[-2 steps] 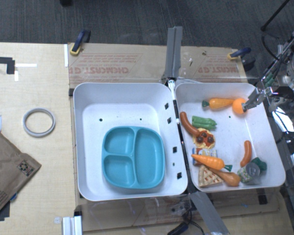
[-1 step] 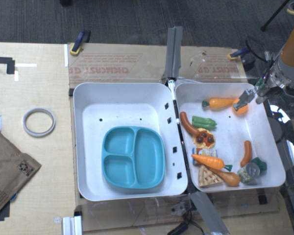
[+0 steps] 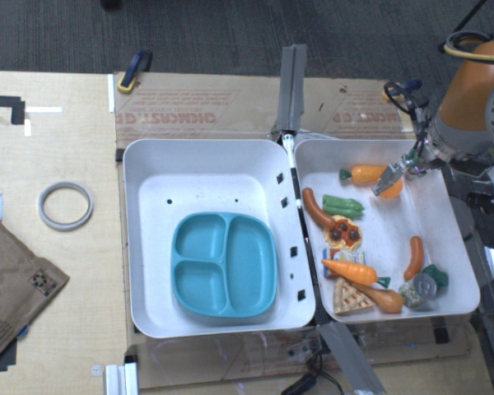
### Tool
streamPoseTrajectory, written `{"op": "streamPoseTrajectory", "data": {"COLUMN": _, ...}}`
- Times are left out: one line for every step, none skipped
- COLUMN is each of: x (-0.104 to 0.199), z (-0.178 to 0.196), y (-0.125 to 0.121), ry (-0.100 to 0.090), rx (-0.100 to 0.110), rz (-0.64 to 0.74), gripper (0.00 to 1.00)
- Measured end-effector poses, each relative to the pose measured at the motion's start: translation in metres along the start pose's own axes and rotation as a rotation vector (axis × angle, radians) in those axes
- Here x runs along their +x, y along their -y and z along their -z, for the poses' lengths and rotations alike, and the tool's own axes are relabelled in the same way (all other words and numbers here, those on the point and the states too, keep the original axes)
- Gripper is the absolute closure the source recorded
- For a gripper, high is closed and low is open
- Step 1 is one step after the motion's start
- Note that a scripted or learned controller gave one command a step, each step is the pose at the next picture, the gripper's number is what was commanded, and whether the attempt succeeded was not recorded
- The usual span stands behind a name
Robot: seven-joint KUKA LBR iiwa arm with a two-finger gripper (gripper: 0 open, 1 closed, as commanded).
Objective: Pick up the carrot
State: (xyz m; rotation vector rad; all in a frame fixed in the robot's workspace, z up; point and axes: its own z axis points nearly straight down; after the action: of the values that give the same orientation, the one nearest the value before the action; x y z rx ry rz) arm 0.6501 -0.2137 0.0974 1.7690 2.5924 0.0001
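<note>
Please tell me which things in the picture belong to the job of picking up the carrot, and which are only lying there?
For the job: carrot, gripper, right bin.

Just lying about: blue divided plate, left bin, tape ring, green pepper, waffle, long sausage.

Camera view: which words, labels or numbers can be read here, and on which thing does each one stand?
"BOX", black print on the brown cardboard at the left edge, cut off by the frame.
Red print, in two patches, on the cardboard sheet behind the bins: upside down and too faint to read with certainty.
Small code mark on the brown cardboard: too small to read.
</note>
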Motion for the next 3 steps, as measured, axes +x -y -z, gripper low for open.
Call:
{"op": "streamPoseTrajectory", "data": {"x": 0.0, "z": 0.01, "y": -0.001, "ry": 0.003, "rx": -0.003, "rz": 0.0, "gripper": 1.0}}
{"op": "streamPoseTrajectory", "data": {"x": 0.035, "z": 0.109, "y": -0.024, "ry": 0.0, "rx": 0.002, "rz": -0.383, "gripper": 1.0}}
{"op": "streamPoseTrajectory", "data": {"x": 0.097, "z": 0.127, "y": -0.048, "ry": -0.001, "rx": 0.003, "rz": -0.469, "gripper": 1.0}}
